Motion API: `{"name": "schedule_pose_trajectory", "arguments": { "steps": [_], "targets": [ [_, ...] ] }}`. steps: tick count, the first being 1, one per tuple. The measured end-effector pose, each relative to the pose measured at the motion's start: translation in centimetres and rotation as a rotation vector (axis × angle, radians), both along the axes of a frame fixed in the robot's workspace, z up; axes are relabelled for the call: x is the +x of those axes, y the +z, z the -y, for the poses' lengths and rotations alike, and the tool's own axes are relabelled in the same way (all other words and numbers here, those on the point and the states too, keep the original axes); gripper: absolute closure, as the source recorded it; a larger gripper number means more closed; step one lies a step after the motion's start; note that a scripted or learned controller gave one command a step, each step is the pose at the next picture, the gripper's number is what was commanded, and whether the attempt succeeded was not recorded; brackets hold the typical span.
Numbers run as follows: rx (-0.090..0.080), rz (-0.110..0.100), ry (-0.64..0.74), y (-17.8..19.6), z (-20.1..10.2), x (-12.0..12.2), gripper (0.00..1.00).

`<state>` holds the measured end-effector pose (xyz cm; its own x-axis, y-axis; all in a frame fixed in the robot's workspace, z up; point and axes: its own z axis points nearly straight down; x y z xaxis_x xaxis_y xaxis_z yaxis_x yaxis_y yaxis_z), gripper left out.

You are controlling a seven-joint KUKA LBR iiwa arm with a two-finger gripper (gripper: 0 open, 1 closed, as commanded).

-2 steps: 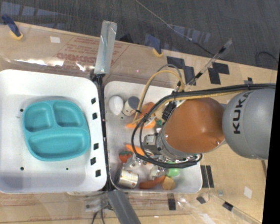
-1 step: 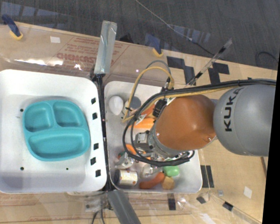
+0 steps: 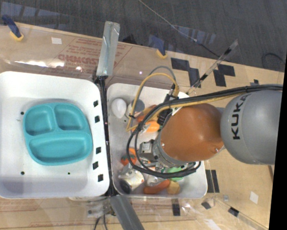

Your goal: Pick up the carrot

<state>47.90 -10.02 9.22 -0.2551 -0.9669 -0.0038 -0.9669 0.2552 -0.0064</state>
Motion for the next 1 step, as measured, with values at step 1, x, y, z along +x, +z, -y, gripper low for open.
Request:
{"name": "schedule_pose_trajectory", "arguments": {
  "steps": [1],
  "targets": [
    [0.000, -0.008, -0.018, -0.13, -0.03, 1.81, 0.00]
  ]
}}
